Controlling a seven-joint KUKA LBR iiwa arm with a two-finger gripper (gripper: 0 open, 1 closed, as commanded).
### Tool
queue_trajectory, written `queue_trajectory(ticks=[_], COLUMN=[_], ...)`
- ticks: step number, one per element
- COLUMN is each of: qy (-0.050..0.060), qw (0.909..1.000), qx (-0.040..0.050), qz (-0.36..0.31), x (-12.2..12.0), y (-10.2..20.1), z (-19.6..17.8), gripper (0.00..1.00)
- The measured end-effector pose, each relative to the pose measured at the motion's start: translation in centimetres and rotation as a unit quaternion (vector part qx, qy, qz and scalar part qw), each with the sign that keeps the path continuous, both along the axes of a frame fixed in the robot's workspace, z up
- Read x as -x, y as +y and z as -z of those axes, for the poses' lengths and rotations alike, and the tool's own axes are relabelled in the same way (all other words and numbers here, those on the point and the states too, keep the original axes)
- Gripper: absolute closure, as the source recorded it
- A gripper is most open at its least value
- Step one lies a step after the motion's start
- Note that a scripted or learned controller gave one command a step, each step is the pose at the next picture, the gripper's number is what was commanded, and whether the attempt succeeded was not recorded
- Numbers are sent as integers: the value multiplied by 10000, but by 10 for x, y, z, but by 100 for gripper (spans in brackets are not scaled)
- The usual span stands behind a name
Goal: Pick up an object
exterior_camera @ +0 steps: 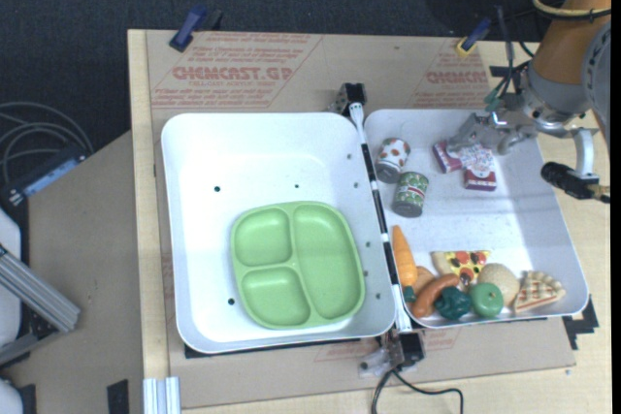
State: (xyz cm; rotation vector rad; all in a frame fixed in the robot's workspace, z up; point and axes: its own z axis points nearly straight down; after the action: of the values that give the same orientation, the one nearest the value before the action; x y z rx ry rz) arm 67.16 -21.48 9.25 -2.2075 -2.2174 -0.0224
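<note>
just under the gripper, its grip state unclear, lies a red-and-white packet, likely light, crinkly, best pinched across its flat middle.

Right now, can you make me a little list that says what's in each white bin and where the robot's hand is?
left bin: a green plate with three compartments
right bin, far end: a red and white packet, a small ball, a green can
right bin, near end: toy foods in a pile, with a carrot, a pizza slice, a waffle
gripper: over the right bin's far end, just above the packet
held: nothing visibly between the fingers
</note>
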Motion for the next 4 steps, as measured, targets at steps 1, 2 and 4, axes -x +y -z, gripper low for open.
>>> queue_trajectory(ticks=[1, 2, 4], qy=[12, -4, 105], qw=[10000, 10000, 9998], qx=[74, 32, 140], qz=[15, -3, 44], x=[85, 82, 8], y=[-7, -3, 37], z=[-15, 3, -1], gripper=[0, 0, 0])
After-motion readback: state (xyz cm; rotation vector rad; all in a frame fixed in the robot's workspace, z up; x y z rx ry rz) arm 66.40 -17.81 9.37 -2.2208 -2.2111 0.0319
